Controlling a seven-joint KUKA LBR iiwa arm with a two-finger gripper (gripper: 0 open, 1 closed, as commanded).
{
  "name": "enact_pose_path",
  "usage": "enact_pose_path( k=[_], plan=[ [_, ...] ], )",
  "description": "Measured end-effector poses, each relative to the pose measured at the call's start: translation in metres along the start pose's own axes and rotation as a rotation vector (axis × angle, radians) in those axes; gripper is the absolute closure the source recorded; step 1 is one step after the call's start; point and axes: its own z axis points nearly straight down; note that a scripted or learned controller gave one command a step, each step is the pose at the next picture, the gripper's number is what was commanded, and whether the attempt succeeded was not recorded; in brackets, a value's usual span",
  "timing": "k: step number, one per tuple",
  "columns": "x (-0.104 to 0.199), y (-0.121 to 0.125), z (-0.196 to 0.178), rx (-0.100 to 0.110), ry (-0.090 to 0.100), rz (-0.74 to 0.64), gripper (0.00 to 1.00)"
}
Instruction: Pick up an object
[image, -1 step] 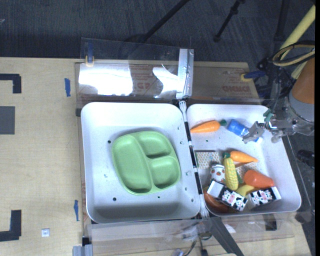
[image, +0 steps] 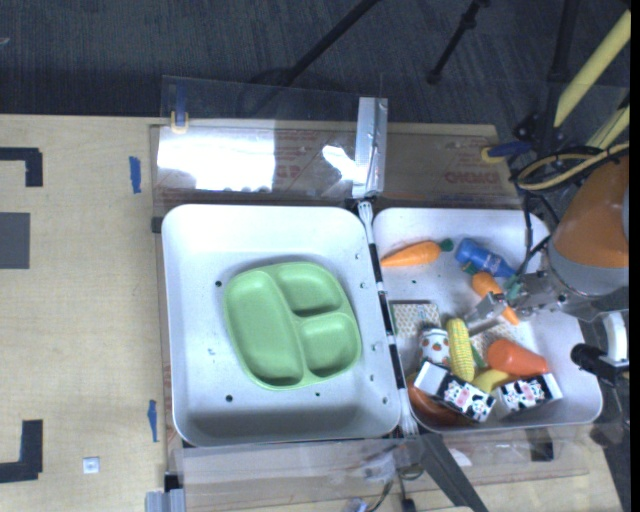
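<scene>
**Gripper low in the right bin, among the toy food**

Reaching in from the right, the metal two-finger gripper (image: 497, 308) is low inside the right white bin (image: 575, 415), close to a small orange carrot-like piece (image: 489, 284) and just right of the yellow plastic corn cob (image: 460, 346). Whether it is spread or closed on something I cannot tell, because the tip is small and mixed with the clutter.

Several candidates lie near it. The corn cob is upright-ish in the pile, touching a white round toy (image: 434, 346) and the black-and-white cow-patterned blocks (image: 455, 390). A long orange plastic carrot (image: 410, 254) lies alone near the upper left wall, well apart from the others. A blue bottle-shaped toy (image: 478, 256) is beside it.

All of these look like light, stiff, smooth plastic, so they probably slip easily. The lone carrot seems the easiest: take it across its thick middle. The left white bin (image: 190, 235) bears a green divided plastic tray (image: 292, 322).
</scene>
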Motion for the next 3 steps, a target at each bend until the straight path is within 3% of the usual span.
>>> enact_pose_path(
  k=[1, 2, 3],
  plan=[
    [0.011, 0.074, 0.006, -0.005, -0.002, -0.149, 0.0],
    [0.01, 0.076, -0.004, -0.01, -0.005, -0.148, 1.0],
    [0.041, 0.116, -0.12, -0.001, -0.002, -0.074, 1.0]
  ],
)
